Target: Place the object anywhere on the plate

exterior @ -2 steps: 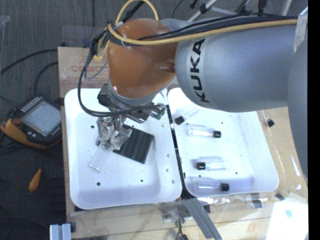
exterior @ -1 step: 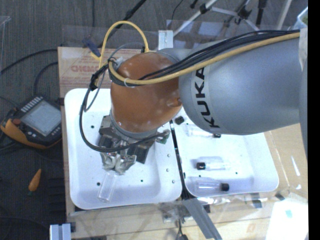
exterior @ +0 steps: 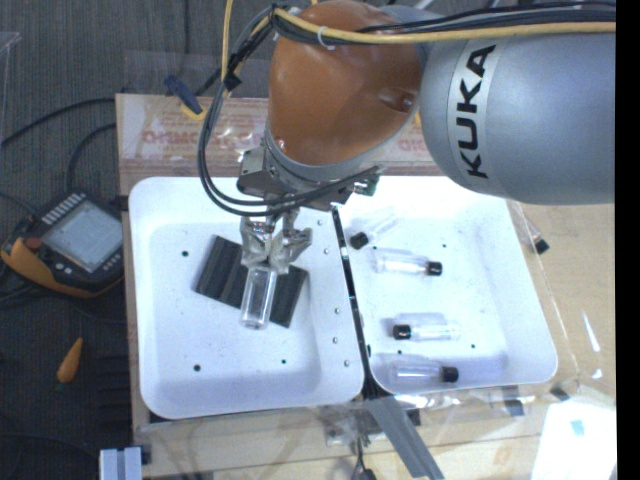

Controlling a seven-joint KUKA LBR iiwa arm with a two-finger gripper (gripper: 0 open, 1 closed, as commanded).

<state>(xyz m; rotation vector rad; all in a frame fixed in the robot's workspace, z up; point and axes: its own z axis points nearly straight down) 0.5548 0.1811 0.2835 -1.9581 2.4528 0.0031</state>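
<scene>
Grey arm [exterior: 500, 88] with orange wrist band looms over the left bin [exterior: 160, 368], its gripper [exterior: 268, 251] clasping a clear vial [exterior: 258, 296].

Left to right: in the left bin a dark rectangular plate [exterior: 222, 266] lies tilted; the held vial hangs over it, touching or just above, long axis nearly upright in the view, upper end pinched between the fingers [exterior: 285, 253], lower end toward the bench's front edge. The right bin [exterior: 530, 318] holds four small clear vials with black caps. The arm reaches in from the right, wrist pointing down.
</scene>
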